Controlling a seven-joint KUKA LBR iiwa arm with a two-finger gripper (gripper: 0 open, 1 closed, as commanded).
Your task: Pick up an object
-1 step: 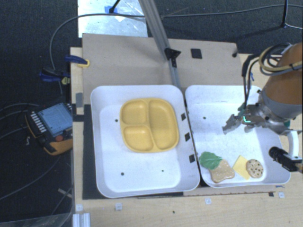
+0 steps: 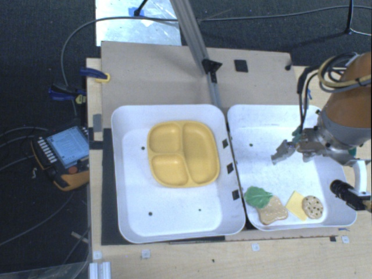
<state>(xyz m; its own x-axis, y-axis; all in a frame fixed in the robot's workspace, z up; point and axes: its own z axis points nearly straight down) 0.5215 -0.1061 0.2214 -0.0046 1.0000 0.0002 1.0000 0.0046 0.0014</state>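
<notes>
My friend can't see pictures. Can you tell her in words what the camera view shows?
A robot gripper hangs over the right white bin, above a green leaf, toast, cheese and a cookie along its near edge. The left white bin holds a yellow divided plate.

Dark carpet spreads around the bench, crossed by loose cables; a blue-screened handheld box lies left.
</notes>
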